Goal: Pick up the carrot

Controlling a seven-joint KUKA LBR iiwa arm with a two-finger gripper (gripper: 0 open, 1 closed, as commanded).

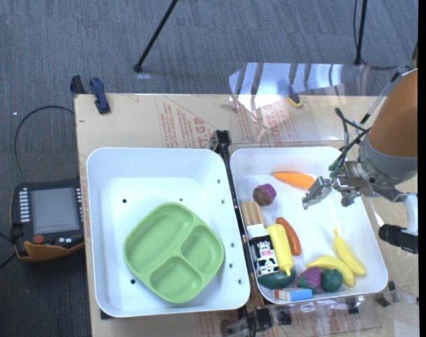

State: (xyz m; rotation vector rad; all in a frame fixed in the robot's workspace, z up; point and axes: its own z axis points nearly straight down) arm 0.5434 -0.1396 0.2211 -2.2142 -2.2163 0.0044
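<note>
Glossy white plastic bins, matt green plastic tray, cardboard benchtop

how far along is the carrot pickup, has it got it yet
Not yet. Done: the arm has reached over the right bin, and the gripper sits just right of the carrot. In hand: nothing shows between its fingers. The carrot lies flat on the bin floor above the purple vegetable. Left: closing on it and lifting.

A green tray lies in the left bin. The right bin holds a purple ball, a red sausage, a yellow bottle, a milk carton, two bananas and a green ball. A pendant sits on the floor left of the counter.
</note>
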